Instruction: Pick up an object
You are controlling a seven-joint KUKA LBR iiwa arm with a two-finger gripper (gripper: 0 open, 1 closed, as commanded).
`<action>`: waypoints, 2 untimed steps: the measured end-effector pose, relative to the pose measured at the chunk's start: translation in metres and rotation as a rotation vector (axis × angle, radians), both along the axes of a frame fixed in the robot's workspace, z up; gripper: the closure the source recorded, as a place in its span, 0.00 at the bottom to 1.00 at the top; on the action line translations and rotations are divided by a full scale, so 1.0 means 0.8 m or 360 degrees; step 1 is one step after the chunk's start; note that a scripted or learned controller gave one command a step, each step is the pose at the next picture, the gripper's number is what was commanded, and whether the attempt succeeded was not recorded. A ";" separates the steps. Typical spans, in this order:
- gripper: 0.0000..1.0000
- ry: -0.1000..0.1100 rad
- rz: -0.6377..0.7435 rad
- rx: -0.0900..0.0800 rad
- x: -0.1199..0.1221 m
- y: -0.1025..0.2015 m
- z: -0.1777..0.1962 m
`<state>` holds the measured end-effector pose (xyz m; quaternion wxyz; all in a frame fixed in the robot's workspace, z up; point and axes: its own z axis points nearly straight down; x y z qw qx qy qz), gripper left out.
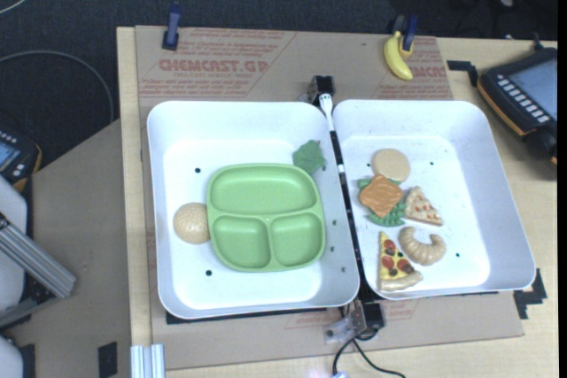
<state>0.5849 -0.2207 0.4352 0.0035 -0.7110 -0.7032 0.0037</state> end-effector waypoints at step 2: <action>1.00 -0.0017 0.0010 0.0002 -0.120 0.053 -0.166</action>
